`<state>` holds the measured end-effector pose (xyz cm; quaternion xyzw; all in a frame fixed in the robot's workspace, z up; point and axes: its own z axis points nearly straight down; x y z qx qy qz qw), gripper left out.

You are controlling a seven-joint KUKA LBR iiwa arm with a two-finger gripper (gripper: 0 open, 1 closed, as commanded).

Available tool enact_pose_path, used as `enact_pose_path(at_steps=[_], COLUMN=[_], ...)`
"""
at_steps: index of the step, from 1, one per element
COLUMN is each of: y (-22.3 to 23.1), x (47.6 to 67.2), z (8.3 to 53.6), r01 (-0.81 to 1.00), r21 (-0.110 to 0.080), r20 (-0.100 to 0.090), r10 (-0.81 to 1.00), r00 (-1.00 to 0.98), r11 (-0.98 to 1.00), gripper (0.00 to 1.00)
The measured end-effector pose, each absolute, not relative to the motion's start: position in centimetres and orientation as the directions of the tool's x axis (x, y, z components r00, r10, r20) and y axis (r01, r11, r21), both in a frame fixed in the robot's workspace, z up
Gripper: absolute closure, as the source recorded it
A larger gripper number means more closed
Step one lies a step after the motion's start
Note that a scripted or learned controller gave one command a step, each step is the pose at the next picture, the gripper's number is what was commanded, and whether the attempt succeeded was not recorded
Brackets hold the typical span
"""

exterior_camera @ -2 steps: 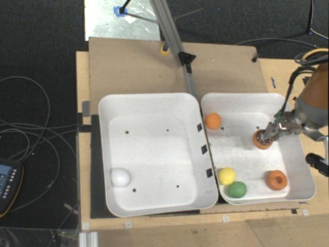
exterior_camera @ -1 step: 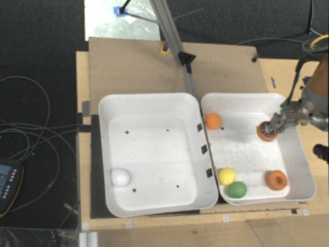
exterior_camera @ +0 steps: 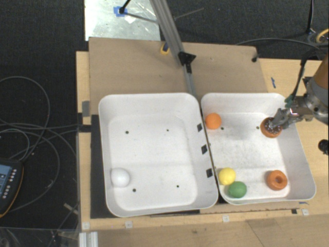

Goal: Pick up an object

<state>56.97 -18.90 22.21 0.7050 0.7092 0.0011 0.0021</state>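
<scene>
- The gripper point(exterior_camera: 277, 121) is low in the right bin point(exterior_camera: 247, 153), at that bin's far right side, right over a brown ring point(exterior_camera: 270, 128).
- The ring lies just to the left of and nearer than the fingertips, partly under them; whether metal touches it I cannot tell.
- The fingers look close together at the tips, but the view is too small and blurred to say whether they are spread or closed, or whether anything sits between them.
- The ring is flat and round, so it has no long axis to line up with; I judge that a grip would have to come across its rim or through its hole.
- Other candidates in the same bin: an orange ball point(exterior_camera: 213, 121) at the far left, a yellow ball point(exterior_camera: 226, 176) touching a green ball point(exterior_camera: 237, 189) at the near left, and an orange ring point(exterior_camera: 276, 180) at the near right.
- A white ball point(exterior_camera: 121, 177) sits alone in the left bin point(exterior_camera: 154, 153), at its near left, well apart from the gripper.
- The arm is cut off by the right edge, and the gripper hides the ring's far right part.
</scene>
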Motion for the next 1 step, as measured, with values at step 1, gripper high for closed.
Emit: enact_pose_path(at_steps=[1], y=[-13.57], x=[56.06], z=[21.37], r01=[1.0], r21=[0.0], r20=[0.002], r10=[1.0], r00=[-0.009], r11=[0.009], gripper=[1.0])
